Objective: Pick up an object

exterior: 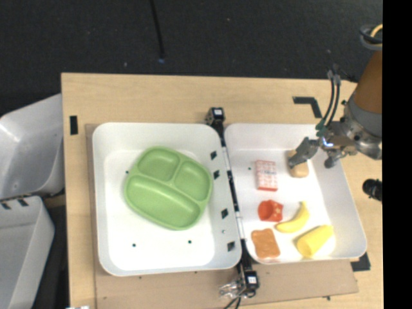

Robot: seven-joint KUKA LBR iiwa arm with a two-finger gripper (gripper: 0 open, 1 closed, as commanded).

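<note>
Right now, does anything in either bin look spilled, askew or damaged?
Nothing stands out. The green plate lies flat in the left bin; the food items sit separately in the right bin, gripper over the tan piece.

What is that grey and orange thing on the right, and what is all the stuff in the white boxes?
That is a robot arm. A camera above the bench looks down on it. At its end is a gripper, like a two-finger hand, hovering over a small tan lump. I cannot tell if it holds anything. The left bin has a green divided plate. The right bin has toy food: a pink and white packet, a red piece, a banana, a yellow block and an orange piece.
</note>
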